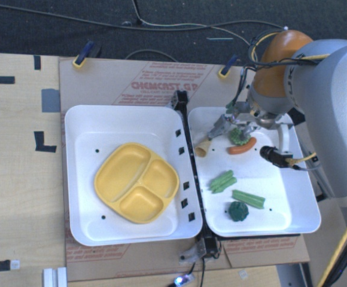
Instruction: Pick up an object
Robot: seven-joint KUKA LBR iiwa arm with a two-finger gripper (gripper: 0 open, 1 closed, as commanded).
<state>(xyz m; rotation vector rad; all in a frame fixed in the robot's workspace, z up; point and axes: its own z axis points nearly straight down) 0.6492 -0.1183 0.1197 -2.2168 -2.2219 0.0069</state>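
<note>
The right bin holds several small toys. A tan cone lies near its left wall. An orange sausage-shaped piece lies beside a light green leafy piece at the back. Nearer the front lie a light green bean-like piece, a green stick and a dark green broccoli floret. My gripper hangs low over the back of this bin. It is just above and left of the leafy piece and up and right of the cone. I see nothing held in it.
A yellow divided plate lies in the left bin. A black divider with clips runs between the bins. The grey arm covers the right bin's far right side. Blue and yellow clamps hold the cardboard base at the back.
</note>
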